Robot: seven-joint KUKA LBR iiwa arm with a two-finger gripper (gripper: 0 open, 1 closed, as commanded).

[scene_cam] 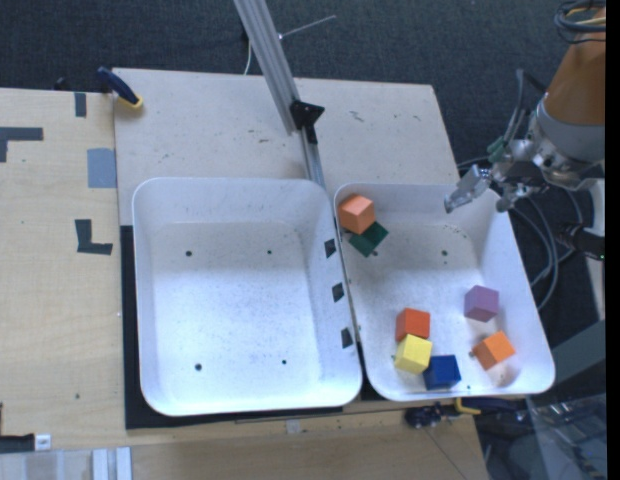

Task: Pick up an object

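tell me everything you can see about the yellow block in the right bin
The yellow block is a small, plain cube with a matte look, possibly painted wood or foam. It sits near the front of the right bin, turned a little askew to the bin's walls. The red-orange block touches it from behind and the blue block presses against its front right side. It looks whole and unmarked.

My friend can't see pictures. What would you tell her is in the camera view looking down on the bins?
A robot gripper hovers at the far right edge of the right white bin, which holds small coloured blocks: orange block on a green one at the far left corner, and red, yellow, blue, purple and orange ones nearer the front. The left white bin sits beside it.
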